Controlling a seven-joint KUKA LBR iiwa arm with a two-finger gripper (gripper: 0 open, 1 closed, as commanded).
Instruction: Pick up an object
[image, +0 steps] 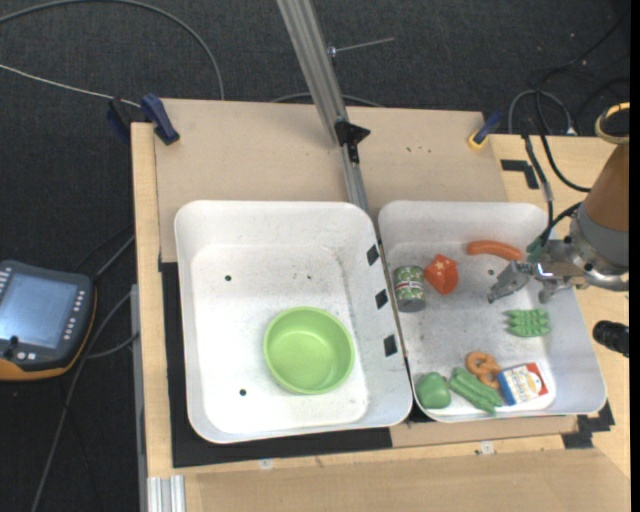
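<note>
Green leafy toy (527, 321) looks the likeliest pick: it lies in the right bin (585, 330), near that bin's right wall and just on the near side of the end effector.

Nearest the front rim of that bin sit a green pepper toy (433, 390), a long green pod (474, 390) touching a pretzel (482, 364), and a white and red packet (522, 383) beside them. These crowd one another, so a clean grasp there would be harder. In the left bin (200, 300) a green bowl (309, 349) stands alone, well apart from the arm.

Farther back comes the leafy toy itself, with bare floor around it. It is probably a light, moulded plastic or rubbery piece, low and flat, with a ribbed or lobed outline. It should not break, but it sits close to the bin floor and could slide or tip out of a shallow pinch. I would take it across its narrow width, at the middle, with the fingers going right down to the floor.

Just beyond it hangs the end effector (522, 288), its two fingers apparently spread and nothing between them.

Farther still, a green can (408, 287) stands upright by the left wall of the right bin, a red pepper toy (441, 274) is just beside it, and an orange sausage-like piece (493, 249) lies nearest the far rim. Behind the bins, the bench (260, 150) runs bare.
</note>
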